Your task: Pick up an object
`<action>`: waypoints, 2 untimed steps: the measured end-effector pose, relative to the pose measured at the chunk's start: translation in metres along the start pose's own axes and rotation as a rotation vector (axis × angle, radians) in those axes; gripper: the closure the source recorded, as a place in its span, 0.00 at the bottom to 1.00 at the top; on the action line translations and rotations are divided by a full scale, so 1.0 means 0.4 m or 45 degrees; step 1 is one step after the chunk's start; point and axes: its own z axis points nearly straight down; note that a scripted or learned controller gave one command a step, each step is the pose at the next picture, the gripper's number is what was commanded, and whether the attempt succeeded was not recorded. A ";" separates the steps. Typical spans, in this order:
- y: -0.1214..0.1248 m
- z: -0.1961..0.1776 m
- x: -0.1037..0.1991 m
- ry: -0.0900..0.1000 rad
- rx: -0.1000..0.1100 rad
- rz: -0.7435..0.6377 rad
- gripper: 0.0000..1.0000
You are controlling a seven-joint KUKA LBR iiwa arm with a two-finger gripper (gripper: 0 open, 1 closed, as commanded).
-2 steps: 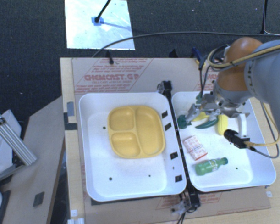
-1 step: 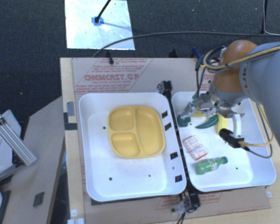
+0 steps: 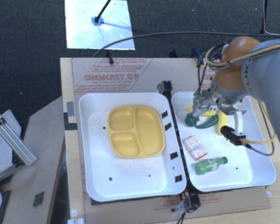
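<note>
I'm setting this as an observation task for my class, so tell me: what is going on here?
A grey robot arm reaches in from the right over the right bin. Its end effector is low at the far end of that bin, over a teal object beside a yellow one. Nothing is visibly lifted yet. Nearer the camera in the same bin lie a small red-and-white packet and a green bottle on its side. The left bin holds a yellow divided tray.

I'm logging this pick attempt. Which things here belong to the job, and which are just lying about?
Job: two-finger gripper; teal curved object and yellow object beneath it.

Lying about: green plastic bottle; small red-and-white box; yellow divided plate in the left white bin.
</note>
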 end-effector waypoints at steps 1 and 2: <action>-0.002 -0.114 -0.006 -0.002 0.042 -0.001 1.00; 0.012 -0.224 -0.004 -0.002 0.041 -0.003 1.00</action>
